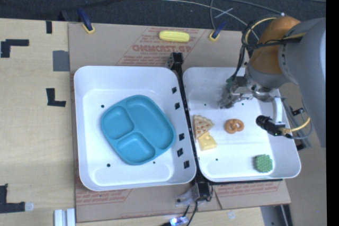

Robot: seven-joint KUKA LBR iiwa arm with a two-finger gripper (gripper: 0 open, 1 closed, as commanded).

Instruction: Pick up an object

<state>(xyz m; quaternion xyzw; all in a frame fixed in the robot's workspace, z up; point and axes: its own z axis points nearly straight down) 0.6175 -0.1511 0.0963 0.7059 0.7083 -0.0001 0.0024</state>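
The arm is reaching in from the right, with the pincer (230,99) hanging over the upper middle of the right bin (212,166); I cannot tell how it is set. Nothing is showing in its grip. Below it, a brown pretzel (233,126) is lying near the bin's centre, a waffle wedge (202,125) and a yellow cheese piece (206,141) are touching by the left wall, and a green block (263,163) is sitting near the lower right corner. A blue divided plate (137,129) is lying in the left bin (85,92). A yellow banana (174,36) is resting on the surface (32,114) behind the bins.
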